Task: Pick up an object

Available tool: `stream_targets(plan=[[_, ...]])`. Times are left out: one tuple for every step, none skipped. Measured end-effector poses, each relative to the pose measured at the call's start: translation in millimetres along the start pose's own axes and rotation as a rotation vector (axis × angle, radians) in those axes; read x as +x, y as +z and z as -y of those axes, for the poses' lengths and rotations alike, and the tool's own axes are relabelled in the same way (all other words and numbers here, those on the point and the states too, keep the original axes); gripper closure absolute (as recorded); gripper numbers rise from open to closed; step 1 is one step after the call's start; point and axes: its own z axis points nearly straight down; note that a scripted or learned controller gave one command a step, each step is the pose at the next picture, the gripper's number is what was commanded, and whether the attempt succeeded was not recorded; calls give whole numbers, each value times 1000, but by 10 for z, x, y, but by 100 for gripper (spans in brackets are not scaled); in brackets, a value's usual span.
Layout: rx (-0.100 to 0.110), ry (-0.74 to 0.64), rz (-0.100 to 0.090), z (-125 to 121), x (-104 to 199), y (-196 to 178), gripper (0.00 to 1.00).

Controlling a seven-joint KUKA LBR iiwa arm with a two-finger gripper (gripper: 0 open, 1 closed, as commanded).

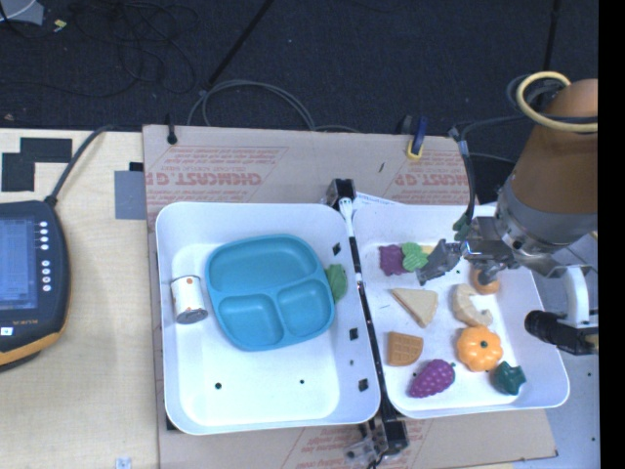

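**A:** Where's the arm (557,164)?

**B:** In from the right, over the right bin (547,399). The hand (439,260) sits low over the bin's upper part, just right of the purple piece (391,258) and green piece (415,256).

**A:** Spread or pinching?

**B:** Can't tell — dark, foreshortened, blends into the wrist hardware. Nothing visibly gripped.

**A:** Pick candidates?

**B:** All toy food in the right bin. Purple and green pieces touch each other near the top left. Pale wedge (417,306) mid-bin, just below the hand. Beige chunk (469,307) to its right, and a small orange piece (484,281) above that, partly tucked under the arm. Lower row: tan waffle-like square (403,348), orange pumpkin (479,348), purple grapes (432,378), dark green piece (508,378) near the bottom right corner.

**A:** Left bin?

**B:** Left bin (186,399) holds a blue divided plate (269,291) — three compartments, slightly tilted in the view. Small white can (188,298) lies on its side just left of the plate. A green object (337,281) is wedged between the plate's right edge and the bin wall.

**A:** Surroundings?

**B:** Bins sit side by side on cardboard (293,169) on the tabletop (88,379). Teach pendant (27,272) at far left, cables (254,96) on the dark floor behind.
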Motion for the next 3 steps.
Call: stream_targets(plan=[[3,2,2,-661,-485,1310,0],[-2,-4,0,-1122,-190,1809,0],[0,2,0,-1105,-212,1680,100]])
